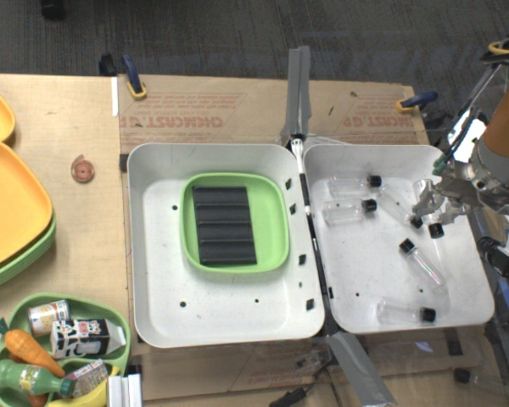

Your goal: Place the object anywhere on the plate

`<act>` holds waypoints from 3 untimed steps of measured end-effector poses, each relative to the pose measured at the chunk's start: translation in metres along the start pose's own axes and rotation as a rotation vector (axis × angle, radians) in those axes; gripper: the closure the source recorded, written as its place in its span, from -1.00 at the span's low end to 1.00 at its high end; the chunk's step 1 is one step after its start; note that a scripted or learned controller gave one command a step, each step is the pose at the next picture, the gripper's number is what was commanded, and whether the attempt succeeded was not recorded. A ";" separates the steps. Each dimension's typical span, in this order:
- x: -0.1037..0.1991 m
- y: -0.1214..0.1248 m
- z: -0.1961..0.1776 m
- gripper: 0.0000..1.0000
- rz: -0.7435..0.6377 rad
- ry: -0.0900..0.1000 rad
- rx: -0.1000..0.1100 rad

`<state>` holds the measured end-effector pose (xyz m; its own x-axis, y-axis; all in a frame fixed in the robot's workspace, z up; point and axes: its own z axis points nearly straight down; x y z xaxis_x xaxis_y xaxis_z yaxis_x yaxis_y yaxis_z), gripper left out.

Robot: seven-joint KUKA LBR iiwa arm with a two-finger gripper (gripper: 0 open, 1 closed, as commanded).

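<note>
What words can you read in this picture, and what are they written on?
"CHEMCAST GP", in red, upside down from this view, on the brown cardboard sheet behind the left bin.
The same red print on the cardboard behind the right bin; only "GP" reads there.
Dark marks on the white packet in the green bowl: too blurred to read.
Label on the small can in that bowl: too small to read.

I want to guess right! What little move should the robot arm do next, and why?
Probably lower the tool onto the small clear vial just below it. It hovers over the right bin, the vials lie loose there, and the green plate in the left bin has none.
</note>
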<state>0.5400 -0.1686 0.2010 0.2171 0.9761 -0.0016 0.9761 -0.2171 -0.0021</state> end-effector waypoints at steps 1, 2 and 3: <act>0.000 0.000 0.000 -1.00 0.000 0.000 0.000; 0.036 -0.029 0.003 -1.00 0.396 0.000 0.004; 0.120 -0.057 0.005 -1.00 0.372 -0.001 0.004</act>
<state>0.5101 -0.0392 0.1959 0.5573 0.8303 -0.0035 0.8303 -0.5574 -0.0049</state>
